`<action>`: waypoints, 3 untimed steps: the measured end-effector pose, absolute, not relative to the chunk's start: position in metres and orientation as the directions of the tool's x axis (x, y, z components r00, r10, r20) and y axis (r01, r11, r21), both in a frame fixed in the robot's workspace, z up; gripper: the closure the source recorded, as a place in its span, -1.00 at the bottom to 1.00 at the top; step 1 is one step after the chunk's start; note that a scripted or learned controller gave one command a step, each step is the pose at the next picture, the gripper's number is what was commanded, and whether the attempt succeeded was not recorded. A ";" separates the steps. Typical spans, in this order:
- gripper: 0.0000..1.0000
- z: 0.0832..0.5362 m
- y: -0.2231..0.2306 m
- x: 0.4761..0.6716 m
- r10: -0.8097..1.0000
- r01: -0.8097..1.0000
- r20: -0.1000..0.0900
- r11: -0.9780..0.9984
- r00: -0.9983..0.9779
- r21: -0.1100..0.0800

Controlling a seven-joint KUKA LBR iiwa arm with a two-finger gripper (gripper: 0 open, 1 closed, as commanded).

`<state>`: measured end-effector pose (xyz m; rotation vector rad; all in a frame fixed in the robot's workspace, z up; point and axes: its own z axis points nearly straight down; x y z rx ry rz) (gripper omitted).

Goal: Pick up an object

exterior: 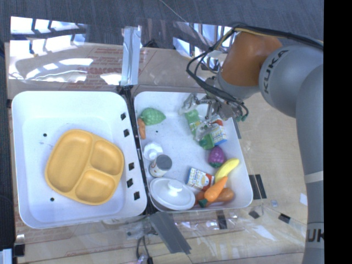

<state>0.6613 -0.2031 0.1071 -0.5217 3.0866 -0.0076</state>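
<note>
One end effector (209, 122), grip state impossible to tell, sits low among green packets (193, 120), purple grape toy (216, 156) just below it; probably best lifting straight, slowly.

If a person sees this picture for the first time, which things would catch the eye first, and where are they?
Probably the yellow divided tray, lying alone in the left bin. Next, the grey arm with its orange band, reaching from the right over the right bin, where the gripper hangs above a crowd of small toy foods such as the banana and carrot.
</note>
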 end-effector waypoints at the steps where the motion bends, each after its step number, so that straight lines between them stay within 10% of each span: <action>1: 1.00 0.119 -0.202 0.663 -0.330 -0.330 -0.016 0.944 -0.944 -0.011; 2: 1.00 0.290 -0.210 0.632 -0.218 -0.218 -0.014 0.976 -0.976 -0.009; 3: 1.00 0.186 -0.172 0.641 -0.357 -0.357 0.003 0.934 -0.934 0.004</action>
